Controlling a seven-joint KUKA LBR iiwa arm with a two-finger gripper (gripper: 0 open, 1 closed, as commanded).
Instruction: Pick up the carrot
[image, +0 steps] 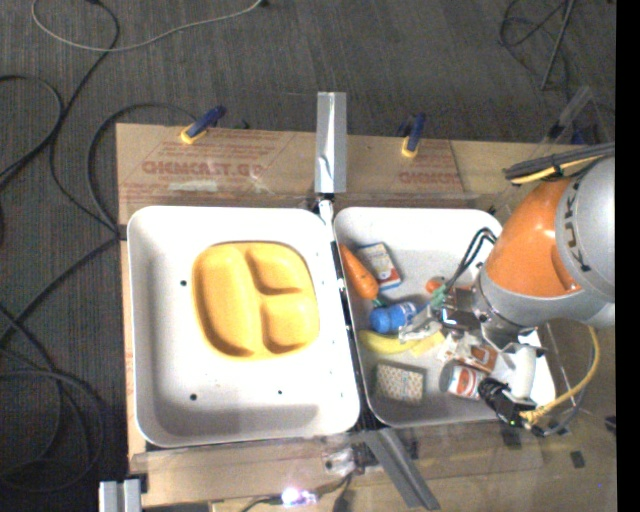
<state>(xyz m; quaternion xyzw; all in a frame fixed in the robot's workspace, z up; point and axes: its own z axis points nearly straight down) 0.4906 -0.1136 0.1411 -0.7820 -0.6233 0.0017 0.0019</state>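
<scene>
Right bin (420, 225): carrot (358, 272) lodged at left wall, clutter beside; gripper (450, 320) amid clutter, grip state undeterminable.

Two white bins are seen side by side on the counter (150, 170). In the left bin (160, 380) a yellow divided tray (257, 298) is laid. In the right bin (420, 225) the carrot (358, 273) is seen against the left wall, beside a small carton (380, 264), above a blue bottle (392, 317) and a banana (385, 343). The hand (452, 322) is positioned low over the bin's middle, apart from the carrot.
</scene>
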